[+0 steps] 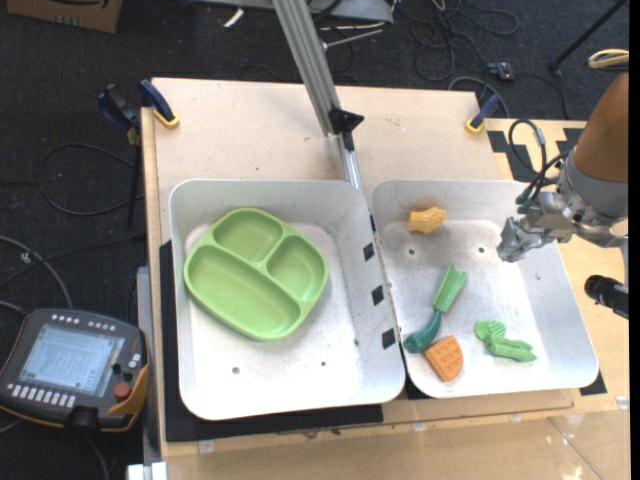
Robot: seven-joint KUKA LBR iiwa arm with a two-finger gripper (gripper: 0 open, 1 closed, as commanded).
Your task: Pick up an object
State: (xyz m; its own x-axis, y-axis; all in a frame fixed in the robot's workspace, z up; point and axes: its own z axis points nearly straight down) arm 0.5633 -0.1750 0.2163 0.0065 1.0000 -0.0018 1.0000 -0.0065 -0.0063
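The right bin (560, 363) holds several toys. A yellow piece (427, 219) lies near its far edge. A long green piece (441, 305) lies in the middle, ending by an orange waffle-like piece (446, 358) at the front. A small green piece (503, 340) lies at the front right. My gripper (512, 243) hangs over the right bin's far right part, to the right of the yellow piece and apart from every toy. Nothing shows between its fingers.
The left bin (200, 368) holds a green divided plate (256, 271). A slanted metal pole (312, 53) crosses the bench at the back, ending at the bins' shared edge. Clamps sit on the bench's far corners. A teach pendant (70, 363) lies on the floor at left.
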